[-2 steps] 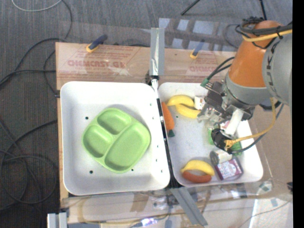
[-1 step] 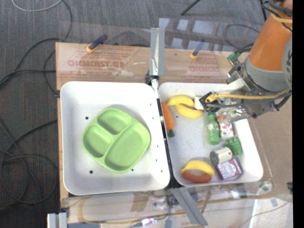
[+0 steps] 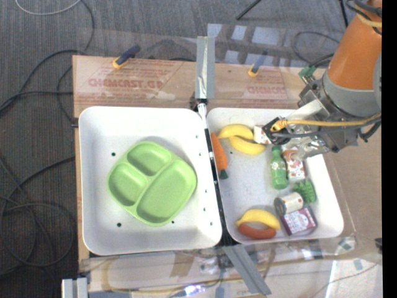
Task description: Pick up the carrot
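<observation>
step: approach | grey two-finger gripper: finger state cannot be told, nothing seen held | slim orange carrot: left of gripper, past yellow banana, along bin wall | advice: fingers are best aligned across carrot's width

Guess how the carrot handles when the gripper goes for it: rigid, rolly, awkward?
The carrot looks like a smooth moulded toy, so probably rigid and light. Its narrow, rounded shape may roll or slip from a pinch. It lies along the right bin's left wall, which likely leaves little finger room on that side. The gripper is over by the banana.
</observation>
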{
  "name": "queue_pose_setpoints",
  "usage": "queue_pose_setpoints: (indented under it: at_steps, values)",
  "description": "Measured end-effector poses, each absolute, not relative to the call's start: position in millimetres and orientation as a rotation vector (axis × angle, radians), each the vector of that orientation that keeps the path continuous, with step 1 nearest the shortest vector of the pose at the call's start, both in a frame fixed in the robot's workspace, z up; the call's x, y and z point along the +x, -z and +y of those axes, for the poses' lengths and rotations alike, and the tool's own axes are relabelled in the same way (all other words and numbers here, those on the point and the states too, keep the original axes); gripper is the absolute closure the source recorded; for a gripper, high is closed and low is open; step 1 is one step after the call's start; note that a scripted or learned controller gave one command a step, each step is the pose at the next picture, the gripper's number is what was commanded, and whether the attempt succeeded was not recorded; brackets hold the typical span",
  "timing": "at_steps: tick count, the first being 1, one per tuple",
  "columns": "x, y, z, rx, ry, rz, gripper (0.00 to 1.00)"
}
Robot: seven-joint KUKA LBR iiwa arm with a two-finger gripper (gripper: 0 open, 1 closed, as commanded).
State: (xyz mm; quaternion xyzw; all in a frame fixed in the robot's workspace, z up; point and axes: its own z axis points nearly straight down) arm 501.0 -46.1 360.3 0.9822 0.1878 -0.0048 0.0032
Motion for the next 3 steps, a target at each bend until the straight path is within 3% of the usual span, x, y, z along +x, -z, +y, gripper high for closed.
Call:
queue_pose_setpoints:
  at_steps: [1,2,3]
  values:
    - [501.2,-289.3,-62.2,2.943,0.01,1.101,1.0]
    - [482.7,-250.2,-90.6,3.126,0.011,0.318,1.0]
    - [482.2,-215.7,-78.8,2.961,0.011,1.061,1.0]
